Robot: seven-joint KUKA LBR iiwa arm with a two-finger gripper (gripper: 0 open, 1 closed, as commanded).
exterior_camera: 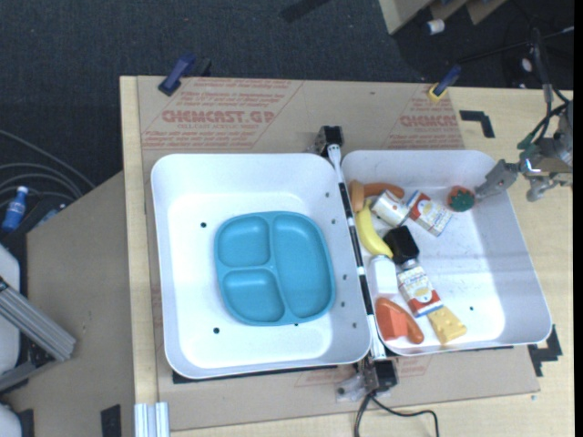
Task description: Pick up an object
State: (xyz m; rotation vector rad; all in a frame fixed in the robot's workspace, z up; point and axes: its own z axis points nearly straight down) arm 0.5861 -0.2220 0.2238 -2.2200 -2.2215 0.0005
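Observation:
The right bin (510, 271) holds several small items along its left side. An orange sausage (375, 190) lies at the top, with a yellow banana (369, 233) below it. Beside them are a white cup (390, 209), a red-and-white carton (428, 215) and a black block (402, 242). A green-and-red ball (462, 199) sits near the bin's far right corner. Lower down lie a small labelled bottle (415, 288), an orange wedge (397, 320) and a yellow cheese piece (445, 324). My gripper (536, 166) hangs above the bin's far right rim, right of the ball and clear of every item.
The left bin (182, 244) holds a blue divided plate (273, 268). A black clamp (330, 138) sits where the bins meet at the back. The right half of the right bin's floor is bare. Cardboard covers the bench around both bins.

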